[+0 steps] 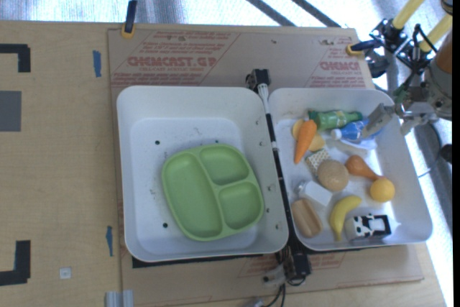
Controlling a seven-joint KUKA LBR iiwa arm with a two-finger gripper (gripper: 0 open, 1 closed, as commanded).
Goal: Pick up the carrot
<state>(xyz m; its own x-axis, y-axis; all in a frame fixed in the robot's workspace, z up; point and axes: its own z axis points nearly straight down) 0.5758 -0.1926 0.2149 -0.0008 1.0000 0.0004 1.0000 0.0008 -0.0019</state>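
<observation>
Your carrot (305, 141) lies in the right bin (420, 216), upper left part, tip pointing down, just below the green bottle (333, 116) and near the divider. Gripper (379, 118) sits at the bin's upper right rim, well apart from it. You cannot tell whether its fingers are released or clenched. Left bin (136, 154) holds a green divided plate (212, 190).

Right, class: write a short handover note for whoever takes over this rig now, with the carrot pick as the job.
Gripper: at the right bin's far right edge, above the blue bottle. It holds nothing that I can see.
Carrot: lying in the right bin's upper left, next to the green bottle, apart from the gripper.
Left bin: holds a green divided plate.
Done: no grasp yet.
Left: move over the carrot, descend, grasp, lift.
</observation>
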